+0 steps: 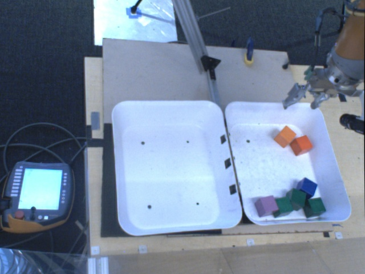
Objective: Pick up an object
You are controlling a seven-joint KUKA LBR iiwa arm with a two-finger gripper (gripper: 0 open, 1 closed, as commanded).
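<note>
My gripper (305, 98) hangs over the far rim of the right bin (333, 170), at the view's upper right. Its two grey fingers are spread apart with nothing between them. Two orange blocks (285, 136) (301, 145) lie touching each other in the bin's far half, below and a little left of the gripper. In the near right corner of that bin sit a pink block (265, 205), a blue block (307, 186) and three green blocks (282, 205) (296, 198) (313, 207), packed together.
The left bin (122, 170) sits beside the right one, joined along a black-clipped seam. A slanted metal pole (194, 27) rises behind the bins. A teach pendant (37, 196) with cables lies on the floor at left.
</note>
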